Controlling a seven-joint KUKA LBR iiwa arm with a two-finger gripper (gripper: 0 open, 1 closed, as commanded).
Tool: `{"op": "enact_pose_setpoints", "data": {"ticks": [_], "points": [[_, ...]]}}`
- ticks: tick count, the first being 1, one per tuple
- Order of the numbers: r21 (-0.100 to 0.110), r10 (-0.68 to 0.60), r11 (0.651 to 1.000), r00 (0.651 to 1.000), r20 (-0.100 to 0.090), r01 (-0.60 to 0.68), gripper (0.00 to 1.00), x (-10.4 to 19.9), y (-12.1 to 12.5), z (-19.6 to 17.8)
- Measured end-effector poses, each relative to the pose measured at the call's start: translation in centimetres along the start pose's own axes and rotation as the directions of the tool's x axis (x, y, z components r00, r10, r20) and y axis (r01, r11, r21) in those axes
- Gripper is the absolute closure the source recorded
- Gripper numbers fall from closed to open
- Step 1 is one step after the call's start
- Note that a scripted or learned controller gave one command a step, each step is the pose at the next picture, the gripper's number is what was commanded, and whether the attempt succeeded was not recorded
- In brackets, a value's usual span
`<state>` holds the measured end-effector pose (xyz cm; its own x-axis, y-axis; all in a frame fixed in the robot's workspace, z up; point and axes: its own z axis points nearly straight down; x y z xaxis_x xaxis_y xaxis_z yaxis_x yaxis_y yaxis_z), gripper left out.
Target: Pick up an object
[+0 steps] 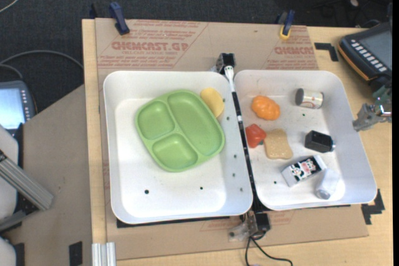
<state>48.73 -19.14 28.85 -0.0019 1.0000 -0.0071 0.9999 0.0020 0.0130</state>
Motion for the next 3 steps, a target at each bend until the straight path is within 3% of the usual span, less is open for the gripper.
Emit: {"op": "enact_pose_setpoints", "data": {"ticks": [1, 2, 3], "points": [[-0.004, 0.000, 1.000, 1.000, 0.002, 0.001, 1.00, 0.0, 0.1, -1.1], [0.015, 0.000, 1.000, 1.000, -0.008, 0.000, 1.00, 2.2, -0.8, -0.3], [0.018, -0.003, 1.000, 1.000, -0.010, 0.003, 1.00, 7.1, 2.9, 9.2]]}}
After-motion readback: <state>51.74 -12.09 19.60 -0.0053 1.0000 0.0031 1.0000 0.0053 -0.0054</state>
